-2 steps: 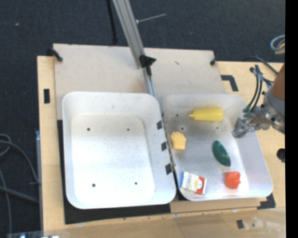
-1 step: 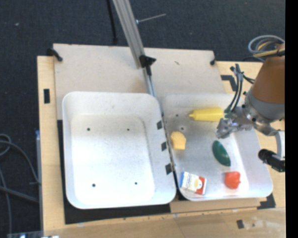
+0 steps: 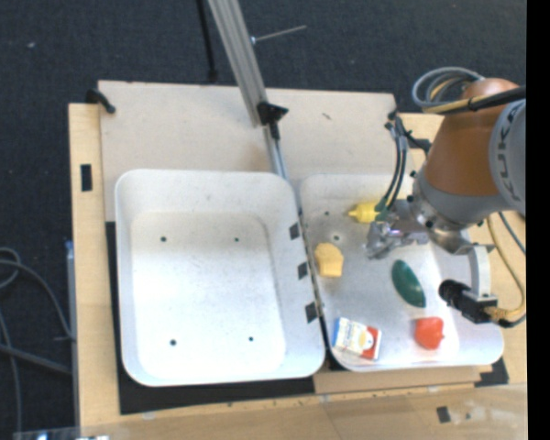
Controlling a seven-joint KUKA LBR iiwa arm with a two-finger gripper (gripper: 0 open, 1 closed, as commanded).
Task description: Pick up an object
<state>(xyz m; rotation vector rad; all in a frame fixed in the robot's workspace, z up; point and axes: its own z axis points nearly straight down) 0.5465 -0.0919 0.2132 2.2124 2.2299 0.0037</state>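
Note:
My gripper hangs low over the upper middle of the right bin, with the grey arm and its orange band coming in from the right. A yellow chunk lies to its lower left, near the bin's left wall. Just below and right of the gripper lies a dark green oval object. A red object and a red-and-white box rest along the bin's front edge. A small yellow piece sits close to the gripper's upper left. Nothing shows between the fingers.
The left bin stands beside the right one, the two walls meeting at a narrow divide. A slanted metal pole rises from behind the bins. Cables loop at the arm's upper side.

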